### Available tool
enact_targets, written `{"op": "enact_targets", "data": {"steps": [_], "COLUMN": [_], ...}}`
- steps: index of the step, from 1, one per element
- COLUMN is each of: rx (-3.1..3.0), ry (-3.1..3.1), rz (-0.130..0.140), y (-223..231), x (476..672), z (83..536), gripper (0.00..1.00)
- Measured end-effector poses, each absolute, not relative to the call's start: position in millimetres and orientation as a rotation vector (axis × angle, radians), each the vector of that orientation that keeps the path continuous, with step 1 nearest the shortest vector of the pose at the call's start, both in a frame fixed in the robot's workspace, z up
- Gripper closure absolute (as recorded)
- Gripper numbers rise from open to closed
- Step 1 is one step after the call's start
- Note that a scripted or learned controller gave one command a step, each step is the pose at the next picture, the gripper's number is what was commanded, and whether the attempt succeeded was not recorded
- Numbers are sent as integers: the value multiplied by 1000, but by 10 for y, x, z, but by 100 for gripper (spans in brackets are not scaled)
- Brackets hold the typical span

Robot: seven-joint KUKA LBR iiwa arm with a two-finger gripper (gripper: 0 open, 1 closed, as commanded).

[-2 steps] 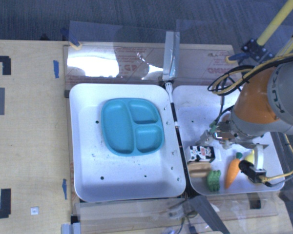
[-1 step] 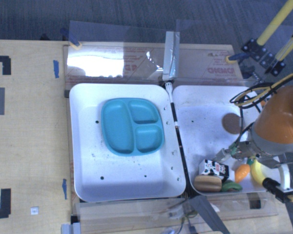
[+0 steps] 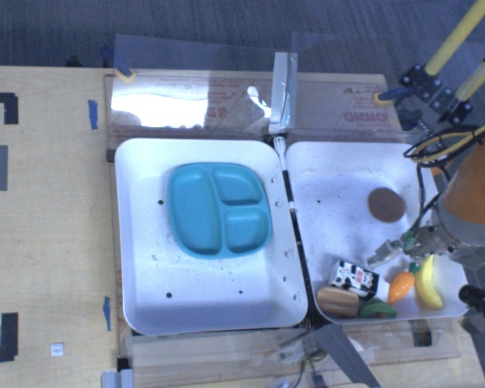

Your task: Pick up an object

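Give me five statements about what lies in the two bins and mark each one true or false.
1. The blue divided plate lies in the left bin. True.
2. The brown round disc sits on the blue divided plate. False: it lies on the floor of the right bin, apart from the other items.
3. The banana lies near the front right corner of the right bin, beside the carrot. True.
4. The black-and-white carton is in the left bin. False: it is in the right bin, just behind the bread roll.
5. The gripper is over the left bin. False: it is over the right bin, near the carrot and banana.
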State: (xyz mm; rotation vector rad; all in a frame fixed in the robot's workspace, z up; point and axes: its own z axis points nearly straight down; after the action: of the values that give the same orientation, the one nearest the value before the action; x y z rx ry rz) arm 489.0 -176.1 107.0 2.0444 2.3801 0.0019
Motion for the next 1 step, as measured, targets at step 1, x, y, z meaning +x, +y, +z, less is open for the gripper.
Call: {"op": "enact_targets", "data": {"steps": [1], "rx": [1929], "ry": [2474], "rz": [4], "y": [-2203], "x": [5573], "z": [1335], "gripper": [0]}}
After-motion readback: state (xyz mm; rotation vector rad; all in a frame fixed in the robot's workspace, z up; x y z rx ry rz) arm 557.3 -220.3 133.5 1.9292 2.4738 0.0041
